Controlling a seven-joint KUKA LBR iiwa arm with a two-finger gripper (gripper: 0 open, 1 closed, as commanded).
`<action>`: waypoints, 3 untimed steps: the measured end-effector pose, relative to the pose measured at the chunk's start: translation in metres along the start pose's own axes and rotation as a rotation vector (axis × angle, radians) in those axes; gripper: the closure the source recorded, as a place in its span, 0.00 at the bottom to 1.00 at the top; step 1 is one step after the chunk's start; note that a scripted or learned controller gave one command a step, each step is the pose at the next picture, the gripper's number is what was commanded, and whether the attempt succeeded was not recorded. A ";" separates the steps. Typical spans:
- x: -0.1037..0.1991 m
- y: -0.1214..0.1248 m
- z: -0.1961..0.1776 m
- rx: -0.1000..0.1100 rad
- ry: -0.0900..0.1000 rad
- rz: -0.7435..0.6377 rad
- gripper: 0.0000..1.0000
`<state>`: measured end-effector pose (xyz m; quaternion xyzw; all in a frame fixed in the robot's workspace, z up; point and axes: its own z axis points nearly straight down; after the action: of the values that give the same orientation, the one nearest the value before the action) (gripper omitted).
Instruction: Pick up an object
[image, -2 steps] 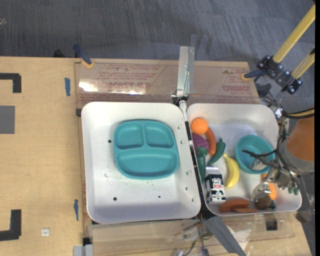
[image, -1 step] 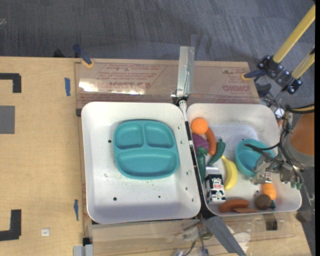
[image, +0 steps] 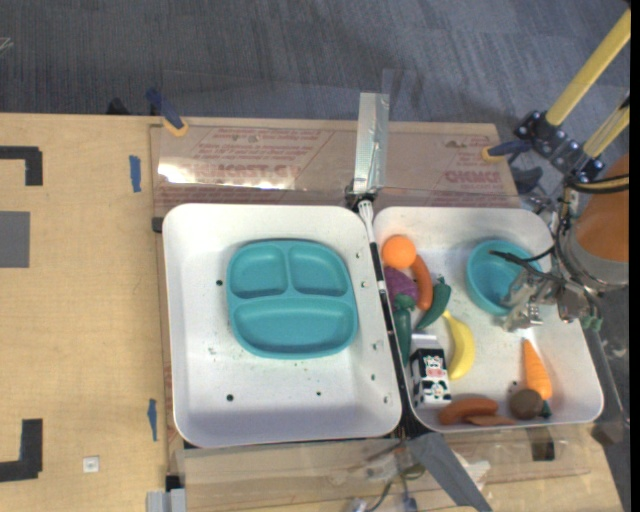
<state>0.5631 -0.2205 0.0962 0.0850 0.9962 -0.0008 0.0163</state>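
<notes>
My gripper (image: 527, 303) hangs over the right bin (image: 572, 425), just right of a teal bowl (image: 490, 277) and above an orange carrot (image: 536, 369). Nothing shows between its fingers. Along the bin's left side lie an orange fruit (image: 397, 250), a purple piece (image: 402, 284), a green vegetable (image: 432, 303) and a banana (image: 460, 345). A small milk carton (image: 431, 374), a red sausage (image: 468, 408) and a brown ball (image: 524, 402) sit near the front edge.
The left bin (image: 200, 400) holds a teal divided plate (image: 291, 297). A metal divider post (image: 369, 150) stands behind the bins. Yellow rods (image: 590, 70) slant at the top right. The wooden bench (image: 70, 300) extends left.
</notes>
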 end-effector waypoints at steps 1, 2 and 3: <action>0.060 0.001 -0.001 0.002 0.004 0.128 1.00; -0.002 -0.001 0.001 0.002 0.002 -0.098 1.00; 0.040 -0.002 0.000 0.000 0.004 0.079 1.00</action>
<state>0.5238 -0.2161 0.0950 0.1245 0.9921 0.0000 0.0145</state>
